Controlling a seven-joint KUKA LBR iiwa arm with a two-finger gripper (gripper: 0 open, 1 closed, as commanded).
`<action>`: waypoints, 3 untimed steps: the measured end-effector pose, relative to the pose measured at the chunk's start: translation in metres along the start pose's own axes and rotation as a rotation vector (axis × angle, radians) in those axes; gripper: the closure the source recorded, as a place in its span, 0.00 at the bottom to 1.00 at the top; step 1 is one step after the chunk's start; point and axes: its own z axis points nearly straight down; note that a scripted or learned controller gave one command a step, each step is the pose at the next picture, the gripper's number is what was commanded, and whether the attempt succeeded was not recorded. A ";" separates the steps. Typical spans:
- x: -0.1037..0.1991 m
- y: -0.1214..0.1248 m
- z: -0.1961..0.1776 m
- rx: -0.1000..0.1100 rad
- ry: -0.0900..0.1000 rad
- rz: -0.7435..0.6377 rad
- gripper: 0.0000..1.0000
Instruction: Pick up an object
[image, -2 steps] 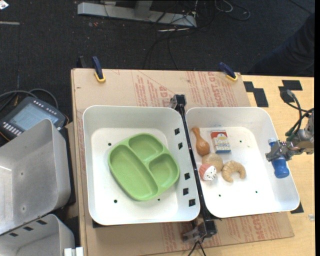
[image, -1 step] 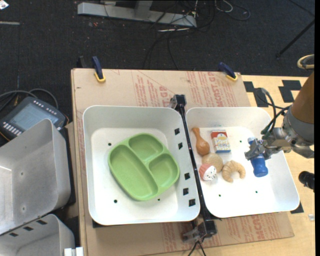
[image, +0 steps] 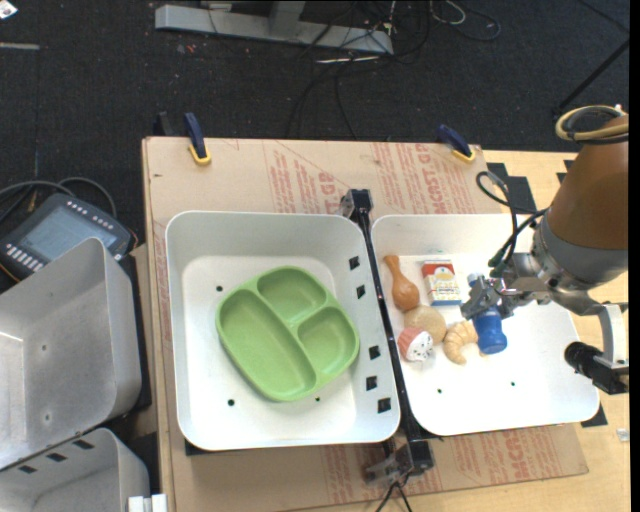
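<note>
In the right bin (image: 520, 395) lie several small objects: a brown pear-shaped piece (image: 402, 285), a small red and white box (image: 441, 280), a tan round piece (image: 425, 322), a red and white die-like cube (image: 415, 345), a croissant-shaped piece (image: 460, 342) and a blue object (image: 490, 332). My gripper (image: 484, 300) hangs at the end of the arm from the right, directly over the top of the blue object. Whether its fingers grip the blue object is hidden by the wrist.
The left bin (image: 190, 300) holds a green divided plate (image: 288, 332). A black divider with clamps (image: 378, 300) runs between the bins. Grey containers (image: 60, 340) stand left of the bench. Cables trail at the arm's wrist.
</note>
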 end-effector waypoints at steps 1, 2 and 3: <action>0.060 0.016 0.005 0.000 -0.001 -0.001 1.00; 0.113 0.026 -0.004 -0.001 -0.001 -0.001 1.00; 0.163 0.035 0.010 0.000 -0.002 0.001 1.00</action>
